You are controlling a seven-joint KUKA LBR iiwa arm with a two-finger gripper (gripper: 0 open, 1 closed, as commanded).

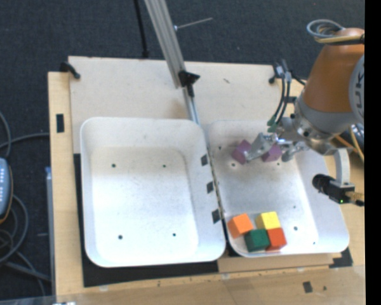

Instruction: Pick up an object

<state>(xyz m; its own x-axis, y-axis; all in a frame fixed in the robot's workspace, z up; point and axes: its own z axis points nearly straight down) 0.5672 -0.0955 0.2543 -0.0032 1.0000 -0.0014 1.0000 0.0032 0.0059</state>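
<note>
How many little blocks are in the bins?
6. Four sit bunched at the right bin's front: an orange block, a yellow block, a green block and a red-orange block. Two purple blocks lie by the hand, which may hide more.

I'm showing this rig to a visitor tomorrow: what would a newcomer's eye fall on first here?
Probably the grey arm with its orange band, reaching in from the right, its gripper low over the back of the right bin among purple blocks. Next, the bright cluster of orange, yellow, green and red blocks at that bin's front edge. The left bin sits beside it.
</note>
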